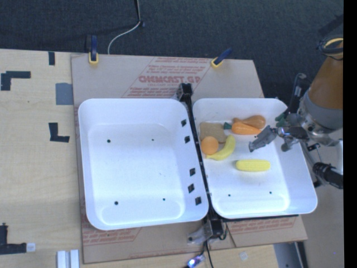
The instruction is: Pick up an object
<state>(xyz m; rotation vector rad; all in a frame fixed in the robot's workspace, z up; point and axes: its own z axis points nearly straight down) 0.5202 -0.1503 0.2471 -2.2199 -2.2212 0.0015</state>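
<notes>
Over right bin (290, 197), gripper (266, 139) hangs splayed, holding nothing.

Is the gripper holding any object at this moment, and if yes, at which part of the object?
Nothing is held. The gripper hangs over the right bin, apart from the carrot and the corn cob, with nothing between its fingers.
</notes>
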